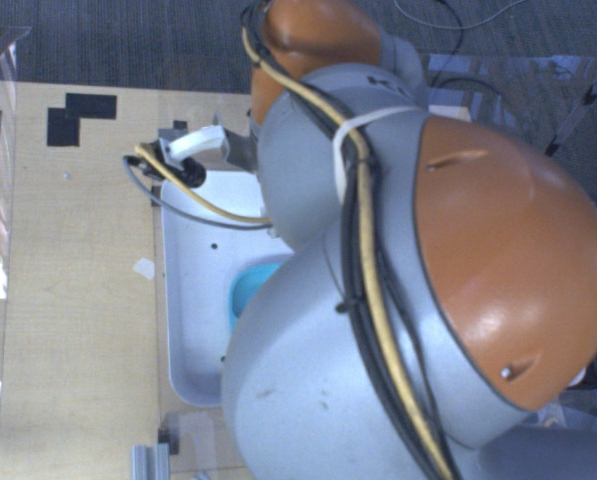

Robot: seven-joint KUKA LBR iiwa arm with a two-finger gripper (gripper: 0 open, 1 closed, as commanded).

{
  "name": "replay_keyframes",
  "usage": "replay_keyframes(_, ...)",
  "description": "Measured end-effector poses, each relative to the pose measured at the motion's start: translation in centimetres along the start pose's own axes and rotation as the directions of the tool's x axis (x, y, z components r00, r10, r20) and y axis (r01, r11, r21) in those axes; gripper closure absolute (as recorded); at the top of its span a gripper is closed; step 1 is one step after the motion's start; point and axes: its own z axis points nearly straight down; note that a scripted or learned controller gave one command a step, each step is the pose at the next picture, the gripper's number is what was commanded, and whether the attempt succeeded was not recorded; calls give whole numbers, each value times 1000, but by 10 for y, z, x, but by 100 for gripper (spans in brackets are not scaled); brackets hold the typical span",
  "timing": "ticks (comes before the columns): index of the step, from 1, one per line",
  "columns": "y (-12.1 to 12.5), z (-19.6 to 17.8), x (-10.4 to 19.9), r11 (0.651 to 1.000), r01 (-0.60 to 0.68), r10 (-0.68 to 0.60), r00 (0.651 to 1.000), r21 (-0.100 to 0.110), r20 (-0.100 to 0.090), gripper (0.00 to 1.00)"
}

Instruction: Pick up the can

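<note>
The hand is hidden behind the arm (398, 268); a blue object (248, 290) lies in the white bin (188, 268).

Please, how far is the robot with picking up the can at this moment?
Done: nothing can be confirmed; I cannot identify a can. In hand: the arm leans over the white bin and covers most of it; beside it only part of a light blue object shows, and I cannot tell what it is. Left: a visible grasp and lift of the can.
</note>
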Motion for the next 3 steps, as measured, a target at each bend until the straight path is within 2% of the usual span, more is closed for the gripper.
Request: replay_keyframes(3,5,-35,4,1000,-5,5,1000,5,-11,100)
